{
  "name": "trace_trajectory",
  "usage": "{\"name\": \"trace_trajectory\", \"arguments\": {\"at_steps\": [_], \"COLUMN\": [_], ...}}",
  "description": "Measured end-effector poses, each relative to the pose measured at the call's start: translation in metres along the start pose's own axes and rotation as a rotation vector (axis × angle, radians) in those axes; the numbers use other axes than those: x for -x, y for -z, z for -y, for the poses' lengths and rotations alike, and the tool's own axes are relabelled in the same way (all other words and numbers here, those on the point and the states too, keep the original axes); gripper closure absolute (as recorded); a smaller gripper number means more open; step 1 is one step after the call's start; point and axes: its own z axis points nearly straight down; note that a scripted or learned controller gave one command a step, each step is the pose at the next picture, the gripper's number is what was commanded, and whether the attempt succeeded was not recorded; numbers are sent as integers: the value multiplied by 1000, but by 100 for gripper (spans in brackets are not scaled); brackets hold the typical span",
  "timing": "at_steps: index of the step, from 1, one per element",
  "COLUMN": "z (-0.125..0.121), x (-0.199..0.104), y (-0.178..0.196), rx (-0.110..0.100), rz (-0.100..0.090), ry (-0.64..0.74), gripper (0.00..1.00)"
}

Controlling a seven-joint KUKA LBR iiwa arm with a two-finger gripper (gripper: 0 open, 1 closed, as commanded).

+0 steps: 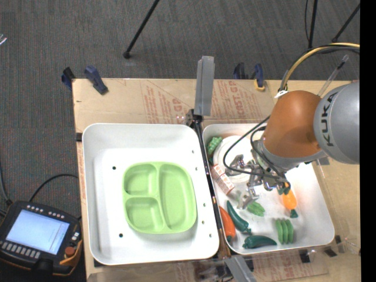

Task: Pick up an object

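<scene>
Over right white bin [324, 207], gripper [254, 181] hangs above small green plastic vegetable [255, 208]; finger spread impossible to judge. Pale green divided tray [159, 198] sits in left bin [94, 157].

I see the gripper [254, 188] low in the right bin [325, 213], right of frame centre, above small green toys [284, 230]. The left bin [97, 157] holds a green divided plate [159, 197].
</scene>
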Motion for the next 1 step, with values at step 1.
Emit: {"name": "trace_trajectory", "arguments": {"at_steps": [1], "z": [10], "x": [-73], "y": [-1], "rx": [1], "rz": [-7], "ry": [-47], "gripper": [0]}}
